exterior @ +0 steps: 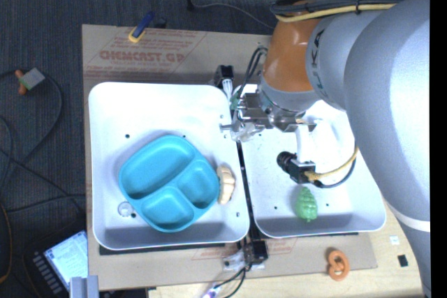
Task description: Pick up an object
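- Camera view, looking down on the bench: the grey arm (pixel 391 80) enters from the right, and its orange band (pixel 297 59) sits over the far part of the right bin (pixel 269 195).
- Gripper (pixel 241 123): positioned low at the divide between the two bins, over the near-left corner of the right bin's far half. Whether it is spread or pressed together cannot be told from this angle. Nothing is seen held in it.
- Right bin contents: one knobbly green object (pixel 306 204) lying near the front wall, well apart from the gripper.
- Left bin (pixel 154 108) contents: a blue divided dish (pixel 170 181) resting flat in the front half, and a cream object (pixel 226 183) touching the dish's right edge, close to the bin's right wall. A small clear round item (pixel 125 209) lies just beside the dish's front-left corner.
- Bench surround: a printed cardboard sheet (pixel 112 56) lies under the bins. A blue-and-yellow item (pixel 142 26) rests on its far edge, and an orange ring-shaped piece (pixel 338 264) lies in front of the right bin.
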